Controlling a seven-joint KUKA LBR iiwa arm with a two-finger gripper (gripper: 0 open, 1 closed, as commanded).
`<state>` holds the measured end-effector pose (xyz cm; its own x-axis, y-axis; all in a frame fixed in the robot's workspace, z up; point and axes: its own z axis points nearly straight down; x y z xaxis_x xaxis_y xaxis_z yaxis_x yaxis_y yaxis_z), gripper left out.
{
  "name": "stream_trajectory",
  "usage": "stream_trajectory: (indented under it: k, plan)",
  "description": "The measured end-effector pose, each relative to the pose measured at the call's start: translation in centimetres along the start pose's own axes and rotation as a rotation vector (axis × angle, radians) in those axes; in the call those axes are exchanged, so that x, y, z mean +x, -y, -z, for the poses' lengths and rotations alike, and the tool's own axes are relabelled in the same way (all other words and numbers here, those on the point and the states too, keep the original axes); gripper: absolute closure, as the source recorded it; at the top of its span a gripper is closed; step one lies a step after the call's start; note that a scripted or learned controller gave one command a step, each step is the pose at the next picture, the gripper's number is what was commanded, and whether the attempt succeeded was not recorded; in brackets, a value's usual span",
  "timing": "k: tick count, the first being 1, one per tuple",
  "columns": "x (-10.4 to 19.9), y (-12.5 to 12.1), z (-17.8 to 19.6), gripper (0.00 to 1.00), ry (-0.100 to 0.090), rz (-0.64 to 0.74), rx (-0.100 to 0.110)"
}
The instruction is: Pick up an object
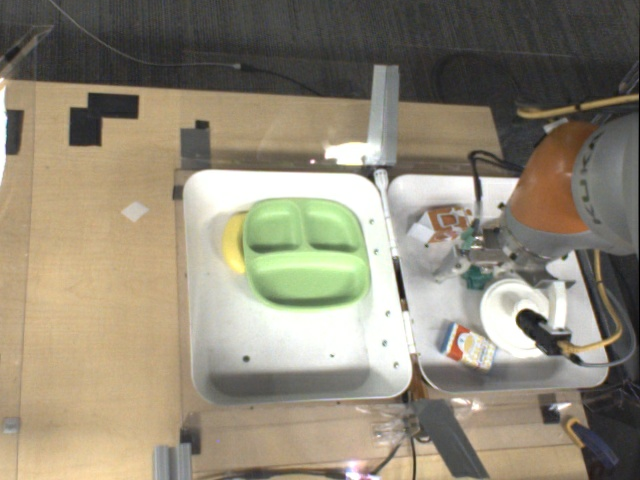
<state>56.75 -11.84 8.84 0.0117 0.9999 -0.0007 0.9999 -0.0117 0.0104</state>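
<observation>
The arm (585, 183) reaches in from the right and hangs low over the right bin (432, 368), so the step in hand looks like the descent onto something to pick. Its hand (482, 260) sits down among the clutter near the middle of that bin, but whether it is spread or pressed together I cannot tell, and nothing can be seen pinched in it.

Candidates lie close by: a small printed packet (447, 221) toward the bin's far side, a small box (468, 345) with red and blue print near the front wall, and a white round dish (510, 313) just beside the hand. The left bin (290, 363) holds a green divided tray (304, 251) resting over something yellow (233, 243).

The next move probably calls for settling squarely on one item, closing, then lifting straight up.
</observation>
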Motion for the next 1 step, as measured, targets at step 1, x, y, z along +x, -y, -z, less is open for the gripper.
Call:
stream_trajectory:
  k: [1]
  plan:
    - [-0.02, -0.25, 1.23, 1.0, 0.002, 0.001, -0.007]
